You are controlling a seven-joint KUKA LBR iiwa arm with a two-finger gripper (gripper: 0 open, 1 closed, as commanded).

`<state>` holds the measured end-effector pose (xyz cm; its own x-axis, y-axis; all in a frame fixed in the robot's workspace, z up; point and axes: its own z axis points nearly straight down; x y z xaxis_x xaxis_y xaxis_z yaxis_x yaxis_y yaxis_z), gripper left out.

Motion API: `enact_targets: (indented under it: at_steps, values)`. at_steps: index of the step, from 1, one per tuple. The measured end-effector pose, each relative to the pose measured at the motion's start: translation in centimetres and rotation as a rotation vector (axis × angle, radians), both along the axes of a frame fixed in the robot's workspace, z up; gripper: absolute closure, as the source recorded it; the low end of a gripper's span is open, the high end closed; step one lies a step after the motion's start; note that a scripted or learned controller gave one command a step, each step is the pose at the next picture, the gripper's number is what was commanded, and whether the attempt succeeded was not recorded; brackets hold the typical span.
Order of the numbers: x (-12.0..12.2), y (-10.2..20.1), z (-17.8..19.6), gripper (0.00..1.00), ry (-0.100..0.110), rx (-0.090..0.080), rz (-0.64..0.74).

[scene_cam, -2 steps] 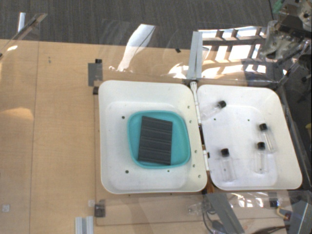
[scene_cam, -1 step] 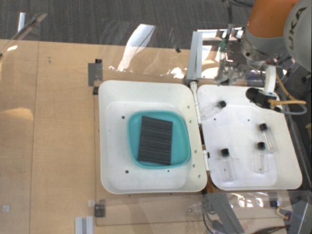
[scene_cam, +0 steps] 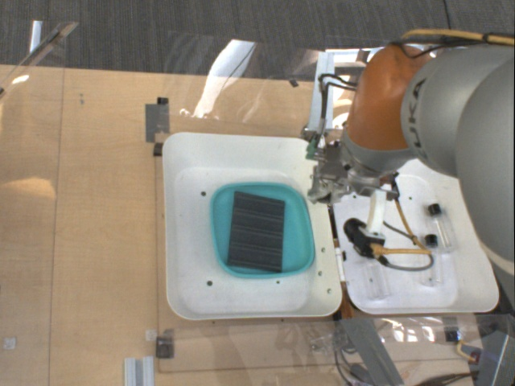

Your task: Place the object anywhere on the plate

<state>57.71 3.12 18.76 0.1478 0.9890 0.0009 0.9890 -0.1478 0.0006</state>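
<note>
A teal square plate (scene_cam: 300,232) lies in the middle of the left white bin (scene_cam: 193,296). A dark grey ribbed rectangular object (scene_cam: 257,231) lies flat on the plate, slightly left of its centre. My gripper (scene_cam: 323,182) hangs over the strip between the two bins, just off the plate's upper right corner and apart from the object. The wrist and the arm's orange band (scene_cam: 378,103) cover most of it from above. Nothing is seen in its grasp.
The right white bin (scene_cam: 467,296) holds a small black piece (scene_cam: 434,210) and a small clear piece (scene_cam: 439,236) near its right side. The grey arm (scene_cam: 475,135) covers the upper right of the view. Bare wooden bench (scene_cam: 80,215) stretches to the left.
</note>
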Motion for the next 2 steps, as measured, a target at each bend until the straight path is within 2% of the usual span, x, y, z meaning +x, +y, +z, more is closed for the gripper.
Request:
enact_targets:
  at_steps: [1, 2]
  values:
    - [-5.97, 6.9, -0.3, 1.0, -0.002, 0.001, 0.067]
    - [-5.95, 6.81, -0.29, 0.0, -0.002, 0.001, 0.065]
